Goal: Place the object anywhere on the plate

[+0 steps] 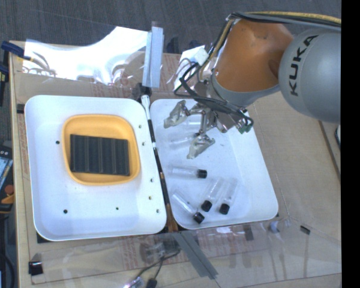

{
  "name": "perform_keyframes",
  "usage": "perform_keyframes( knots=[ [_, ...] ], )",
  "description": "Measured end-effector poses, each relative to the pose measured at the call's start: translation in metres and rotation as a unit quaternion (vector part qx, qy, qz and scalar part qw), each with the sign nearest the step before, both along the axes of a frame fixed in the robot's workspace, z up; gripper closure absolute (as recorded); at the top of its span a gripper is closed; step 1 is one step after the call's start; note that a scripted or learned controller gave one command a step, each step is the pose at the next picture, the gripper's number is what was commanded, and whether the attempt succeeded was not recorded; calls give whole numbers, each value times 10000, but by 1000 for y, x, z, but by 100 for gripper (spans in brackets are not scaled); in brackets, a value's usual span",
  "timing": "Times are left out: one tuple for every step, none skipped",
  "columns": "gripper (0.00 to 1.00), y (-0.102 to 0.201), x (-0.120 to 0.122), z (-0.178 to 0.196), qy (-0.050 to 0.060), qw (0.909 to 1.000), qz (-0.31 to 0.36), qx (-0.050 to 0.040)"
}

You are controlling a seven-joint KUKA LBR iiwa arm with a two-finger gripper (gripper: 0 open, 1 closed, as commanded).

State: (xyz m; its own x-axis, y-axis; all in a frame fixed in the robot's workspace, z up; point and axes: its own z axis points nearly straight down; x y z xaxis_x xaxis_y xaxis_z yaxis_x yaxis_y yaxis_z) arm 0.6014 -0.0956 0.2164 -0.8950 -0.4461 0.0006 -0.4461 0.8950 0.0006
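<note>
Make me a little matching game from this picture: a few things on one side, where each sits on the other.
Things:
1. yellow plate
2. clear vials with black caps
3. end effector
4. orange band

Places:
A. lower part of right bin
B. on the arm, above the wrist
C. inside left bin
D. over upper part of right bin

Pairs: 1-C, 2-A, 3-D, 4-B
</note>
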Motion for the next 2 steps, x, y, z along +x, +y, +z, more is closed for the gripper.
perform_keyframes(
  knots=[
    [0,13,-5,3,9,9871,1604,5],
    [0,41,6,-17,18,9551,2963,11]
  ],
)
